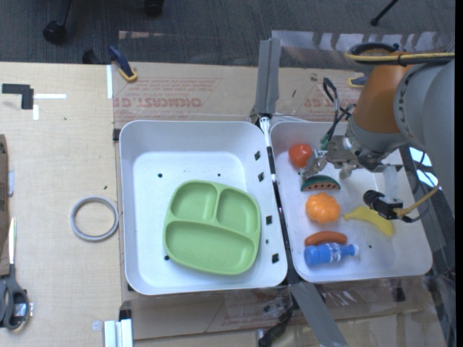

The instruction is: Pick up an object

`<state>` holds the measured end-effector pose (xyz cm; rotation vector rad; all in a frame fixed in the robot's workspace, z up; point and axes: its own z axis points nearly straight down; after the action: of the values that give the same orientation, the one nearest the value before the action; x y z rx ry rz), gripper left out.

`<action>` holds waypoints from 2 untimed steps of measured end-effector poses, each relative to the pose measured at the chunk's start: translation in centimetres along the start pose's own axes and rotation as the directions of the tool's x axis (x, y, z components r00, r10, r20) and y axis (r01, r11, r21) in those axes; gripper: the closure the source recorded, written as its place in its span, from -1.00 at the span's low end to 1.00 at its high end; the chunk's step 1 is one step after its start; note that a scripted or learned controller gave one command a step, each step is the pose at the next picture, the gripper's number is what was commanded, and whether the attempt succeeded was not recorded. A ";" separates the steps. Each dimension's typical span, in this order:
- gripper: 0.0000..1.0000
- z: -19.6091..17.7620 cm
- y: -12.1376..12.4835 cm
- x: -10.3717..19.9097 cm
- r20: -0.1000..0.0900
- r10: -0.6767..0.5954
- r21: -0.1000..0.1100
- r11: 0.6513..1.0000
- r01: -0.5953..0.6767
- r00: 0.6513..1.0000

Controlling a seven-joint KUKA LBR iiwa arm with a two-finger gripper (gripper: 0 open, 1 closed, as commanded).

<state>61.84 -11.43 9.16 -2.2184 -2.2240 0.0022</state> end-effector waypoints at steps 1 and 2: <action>-1.00 0.0 -7.9 0.4 -0.001 0.005 0.001 1.000 -0.005 1.000; 1.00 -0.8 -7.9 0.3 -0.001 0.008 0.002 1.000 -0.008 1.000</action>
<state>53.90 -11.11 10.00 -2.2261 -2.2135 0.0026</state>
